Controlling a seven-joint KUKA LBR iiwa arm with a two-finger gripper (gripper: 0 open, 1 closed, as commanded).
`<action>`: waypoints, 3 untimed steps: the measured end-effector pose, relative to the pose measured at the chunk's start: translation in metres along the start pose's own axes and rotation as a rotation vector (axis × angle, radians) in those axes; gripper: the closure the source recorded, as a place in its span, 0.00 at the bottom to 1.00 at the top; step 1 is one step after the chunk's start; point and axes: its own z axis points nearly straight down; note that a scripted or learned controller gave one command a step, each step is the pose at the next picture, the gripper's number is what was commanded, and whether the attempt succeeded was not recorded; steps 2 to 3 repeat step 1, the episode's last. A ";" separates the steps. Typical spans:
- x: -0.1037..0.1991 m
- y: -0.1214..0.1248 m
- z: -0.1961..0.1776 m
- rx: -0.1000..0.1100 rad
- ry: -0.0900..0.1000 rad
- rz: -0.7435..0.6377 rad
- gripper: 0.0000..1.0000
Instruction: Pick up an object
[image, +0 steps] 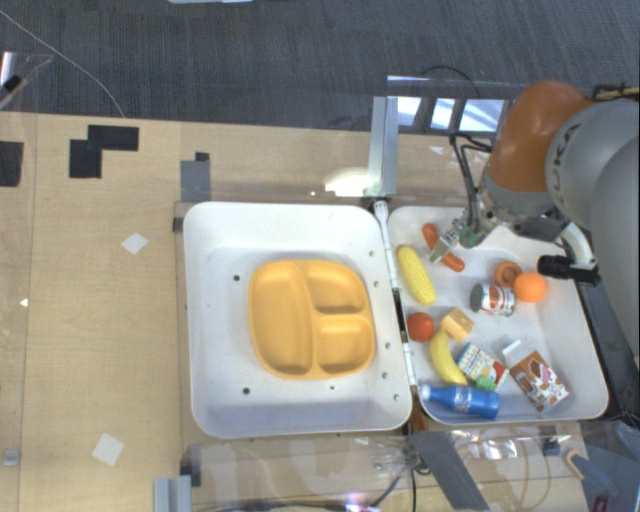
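Hovering at upper right of frame, gripper (458, 238) sits over right bin (590, 352) near carrot (446, 256); jaw state unclear. Yellow tray (310, 318) in left bin (215, 300).

Two white bins on a pale wood-toned bench (90, 330). Left bin (215, 400): a yellow-orange divided tray (310, 318). Right bin (585, 395): at 12 o'clock a red-orange carrot (443, 250); at 9 o'clock a yellow corn cob (416, 275); at 3 o'clock an orange ball (531, 288) beside a red-and-white can (493, 299); centre, a red tomato (420, 326); at 6 o'clock a yellow banana (446, 359) and blue bottle (462, 401); at 5 o'clock a brown-and-white carton (538, 380). Arm (590, 160): grey with an orange band (535, 135). Black patches (100, 148) at the bench's 10 o'clock.
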 end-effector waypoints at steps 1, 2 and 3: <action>0.055 0.048 -0.089 -0.001 0.006 0.195 1.00; 0.055 0.048 -0.089 -0.001 0.006 0.195 1.00; 0.055 0.048 -0.089 -0.001 0.006 0.195 1.00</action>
